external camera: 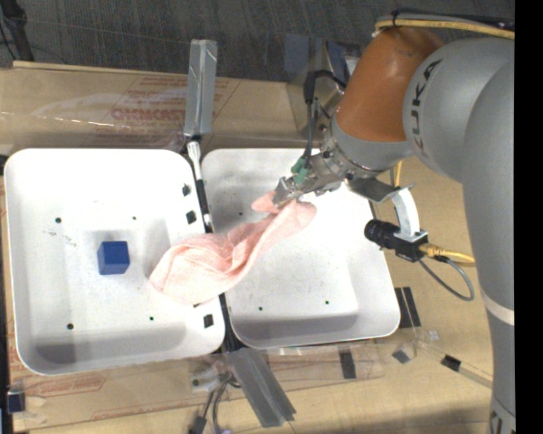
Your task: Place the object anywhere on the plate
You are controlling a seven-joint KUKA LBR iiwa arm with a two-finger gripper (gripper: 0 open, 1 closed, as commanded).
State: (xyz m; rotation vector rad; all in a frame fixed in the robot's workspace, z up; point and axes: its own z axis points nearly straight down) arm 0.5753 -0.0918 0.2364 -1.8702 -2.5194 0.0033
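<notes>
The gripper (291, 188) of the grey KUKA arm (452, 134) hangs over the right bin (344, 278), its fingers pinched on the upper end of a pink cloth (226, 251). From that pinch the cloth trails away toward eight o'clock, its long axis running from the claw down across the bin's floor, over the divide between the bins and into the near right corner of the left bin (36, 242), where the bulk of the fabric lies bunched. Only the gripped end looks lifted; the lower end seems to rest on the bin rims and floor. Further out at about eight o'clock from the claw, well apart from the cloth's bunched end, a small blue cube (114, 257) sits on the left bin's floor. No separate plate can be made out. Any carry probably has to raise the claw enough to draw the long tail clear of the divide, or the cloth may drag and snag there.
</notes>
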